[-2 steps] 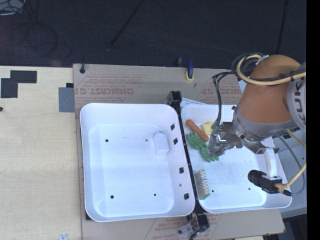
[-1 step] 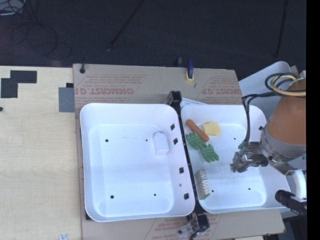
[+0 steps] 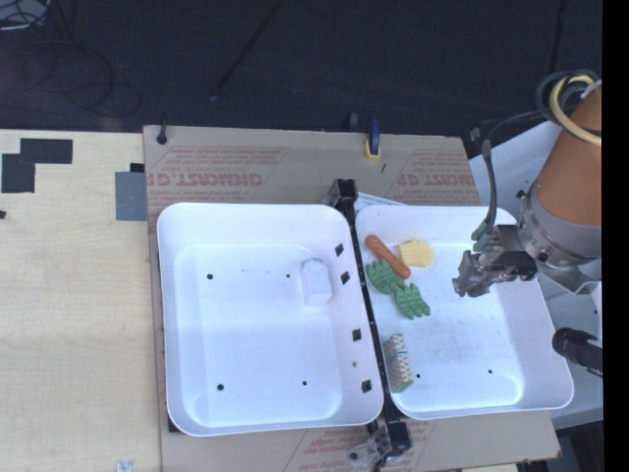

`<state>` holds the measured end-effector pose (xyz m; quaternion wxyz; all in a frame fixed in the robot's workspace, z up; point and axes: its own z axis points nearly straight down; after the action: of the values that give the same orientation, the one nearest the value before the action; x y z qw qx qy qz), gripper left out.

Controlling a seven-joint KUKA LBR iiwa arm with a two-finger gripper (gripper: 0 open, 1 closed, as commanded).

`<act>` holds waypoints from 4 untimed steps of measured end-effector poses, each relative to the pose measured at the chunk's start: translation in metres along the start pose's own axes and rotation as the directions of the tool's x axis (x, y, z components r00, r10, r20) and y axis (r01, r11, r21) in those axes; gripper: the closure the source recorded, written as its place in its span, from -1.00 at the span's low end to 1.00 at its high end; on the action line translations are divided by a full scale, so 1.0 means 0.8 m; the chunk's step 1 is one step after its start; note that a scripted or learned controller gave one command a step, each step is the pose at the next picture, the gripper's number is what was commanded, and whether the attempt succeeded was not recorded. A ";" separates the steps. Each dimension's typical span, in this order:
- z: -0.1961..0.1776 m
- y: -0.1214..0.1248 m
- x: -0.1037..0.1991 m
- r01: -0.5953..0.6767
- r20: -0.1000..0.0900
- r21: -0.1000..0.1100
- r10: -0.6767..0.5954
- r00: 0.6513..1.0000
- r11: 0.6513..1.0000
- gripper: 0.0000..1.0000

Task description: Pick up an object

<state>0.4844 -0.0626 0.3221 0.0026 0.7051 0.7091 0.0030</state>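
We see the gripper (image 3: pixel 476 281) low over the right bin (image 3: pixel 531 362), upper right part, well apart from the objects along the bin's left side. Whether it is open, and whether it has anything, we cannot tell: the tip is a dark blur against the white floor. Nothing shows held.

Candidate objects sit in the right bin: an orange carrot (image 3: pixel 387 257) near the top left, a yellow block (image 3: pixel 417 254) just beside it, a green piece (image 3: pixel 398 289) below them, and a grey brush-like piece (image 3: pixel 397 360) lower down against the divider.

Risks, as we judge them:
- Closing where it is now likely grabs air, since nothing lies under the tip.
- Carrot, block and green piece are crowded; going for one could nudge the others or catch two.
- The grey piece hugs the bin wall, so the gripper may hit the rim.
- The carrot looks round and may roll out of a pinch.

Counts: two bins, one carrot, one yellow block, one green piece, one grey piece. The left bin (image 3: pixel 187 362) has one pale white object (image 3: pixel 315 280), hard to make out.
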 end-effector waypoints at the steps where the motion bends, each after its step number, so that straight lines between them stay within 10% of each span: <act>1: -0.102 -0.009 0.067 0.001 0.000 0.003 -0.001 1.000 1.000 1.00; 4: -0.272 -0.007 0.221 -0.001 0.000 0.008 0.001 1.000 1.000 1.00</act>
<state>0.4760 0.1144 0.5395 -0.0001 0.7055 0.7087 0.0003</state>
